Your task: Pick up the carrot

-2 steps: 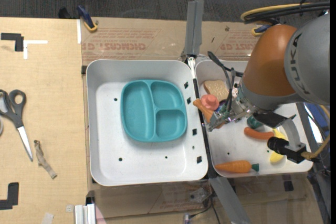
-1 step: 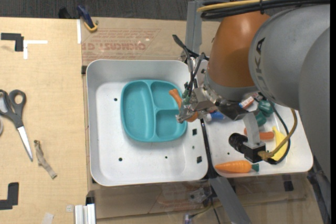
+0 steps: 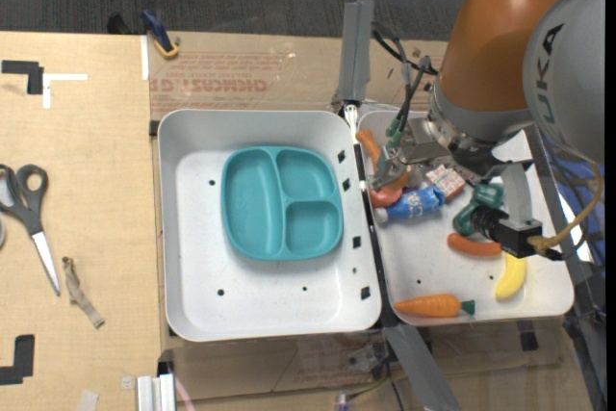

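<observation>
Gripper [image 3: 393, 170] of the grey and orange arm hangs low over the far left part of the right bin [image 3: 539, 303], among a cluster of small items; whether it is spread or pressed together cannot be told, and nothing is visibly pinched in it. Nearest the viewer, the carrot [image 3: 428, 306], orange with a green stub at its right end, lies flat along the near wall of the right bin, well apart from the gripper. Farther in sit a yellow banana [image 3: 511, 276], an orange pepper-like piece [image 3: 474, 245] and a blue and white packet [image 3: 416, 204]. A teal divided plate [image 3: 283, 203] rests in the left bin [image 3: 192, 284]. The task appears to be at the reaching step: the next move calls for travelling toward the near wall and lining up across the carrot.
</observation>
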`<state>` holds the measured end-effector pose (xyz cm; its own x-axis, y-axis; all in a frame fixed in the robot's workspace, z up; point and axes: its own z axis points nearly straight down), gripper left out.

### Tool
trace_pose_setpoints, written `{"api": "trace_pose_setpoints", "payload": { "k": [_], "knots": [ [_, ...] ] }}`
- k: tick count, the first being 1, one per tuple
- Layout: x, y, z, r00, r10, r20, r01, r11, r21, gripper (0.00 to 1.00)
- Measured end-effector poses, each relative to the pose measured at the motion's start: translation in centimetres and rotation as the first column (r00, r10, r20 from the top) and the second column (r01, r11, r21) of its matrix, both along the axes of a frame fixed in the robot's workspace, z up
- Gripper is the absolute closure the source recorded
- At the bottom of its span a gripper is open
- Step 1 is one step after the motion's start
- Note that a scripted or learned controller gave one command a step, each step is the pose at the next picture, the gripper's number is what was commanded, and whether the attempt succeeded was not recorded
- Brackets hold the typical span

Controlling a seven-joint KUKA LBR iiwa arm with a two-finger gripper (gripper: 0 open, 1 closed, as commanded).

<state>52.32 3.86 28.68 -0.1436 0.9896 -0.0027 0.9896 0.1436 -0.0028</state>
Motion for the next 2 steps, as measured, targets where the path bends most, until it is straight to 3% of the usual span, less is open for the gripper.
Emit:
{"api": "trace_pose_setpoints", "payload": {
  "k": [1,2],
  "knots": [
    [-4.12,4.36,-2.23,0.992,-0.129,-0.002,0.129,0.992,-0.001,1.0],
    [-4.09,4.31,-1.46,0.992,-0.127,-0.006,0.127,0.992,-0.005,1.0]
  ]
}}
